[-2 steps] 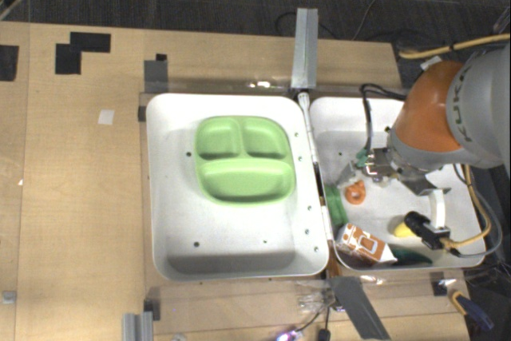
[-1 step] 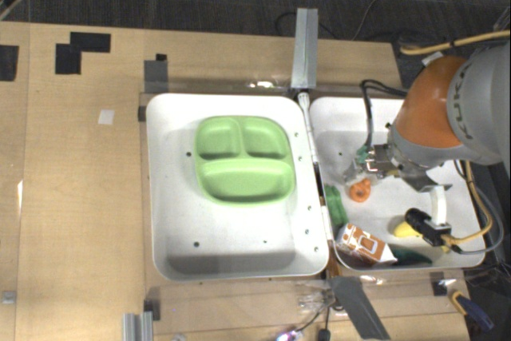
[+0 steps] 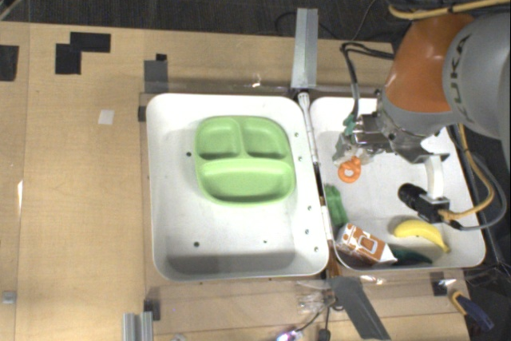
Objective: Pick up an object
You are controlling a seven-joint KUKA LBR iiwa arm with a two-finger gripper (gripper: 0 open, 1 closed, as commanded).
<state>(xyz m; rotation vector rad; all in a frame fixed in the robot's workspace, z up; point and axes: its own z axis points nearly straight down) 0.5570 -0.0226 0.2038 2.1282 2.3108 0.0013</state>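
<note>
My gripper (image 3: pixel 352 149) hangs over the upper left part of the right bin (image 3: pixel 471 255), under the grey arm with its orange band. A small orange ring (image 3: pixel 349 170) sits directly below the gripper tip, touching or nearly touching it; I cannot tell whether it is held. Further toward the front of the same bin lie a yellow banana (image 3: pixel 419 233), a brown and orange box (image 3: pixel 363 244), a green object (image 3: pixel 335 204) along the left wall, and a dark green object (image 3: pixel 411 256) at the front edge.
The left bin (image 3: pixel 172 251) holds a light green divided plate (image 3: pixel 243 158) near its middle. A metal rail (image 3: pixel 306 52) stands behind the wall between the bins. Bare white floor lies around the plate and in the middle of the right bin.
</note>
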